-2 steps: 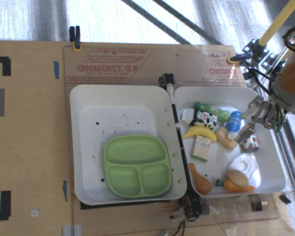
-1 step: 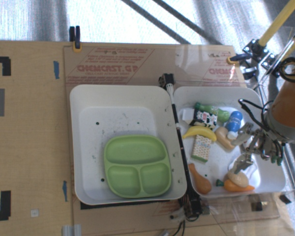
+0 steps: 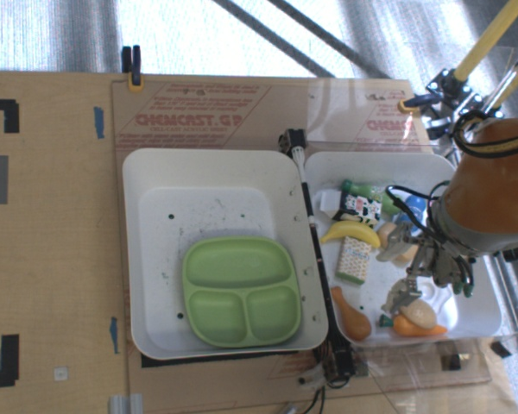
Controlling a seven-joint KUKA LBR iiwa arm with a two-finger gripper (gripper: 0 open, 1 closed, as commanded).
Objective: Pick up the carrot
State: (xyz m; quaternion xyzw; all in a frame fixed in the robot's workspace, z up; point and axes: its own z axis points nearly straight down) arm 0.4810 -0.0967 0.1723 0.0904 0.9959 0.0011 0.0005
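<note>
The carrot (image 3: 412, 327) is orange with a small green stub at its left end. It lies along the front wall of the right bin (image 3: 488, 313), near the front right corner. A pale rounded object (image 3: 422, 314) rests against its top side. My gripper (image 3: 401, 297) hangs just above and a little left of the carrot, close to its green end. The arm's orange band (image 3: 496, 175) and grey wrist cover the bin's right part. I see nothing held in the gripper.
The right bin also holds a banana (image 3: 349, 232), a small patterned box (image 3: 354, 259), a black-and-white carton (image 3: 361, 204), a green item (image 3: 361, 188), a blue item (image 3: 414, 207) and an orange-brown drumstick shape (image 3: 351, 314). A green divided plate (image 3: 241, 291) sits in the left bin (image 3: 155, 231).
</note>
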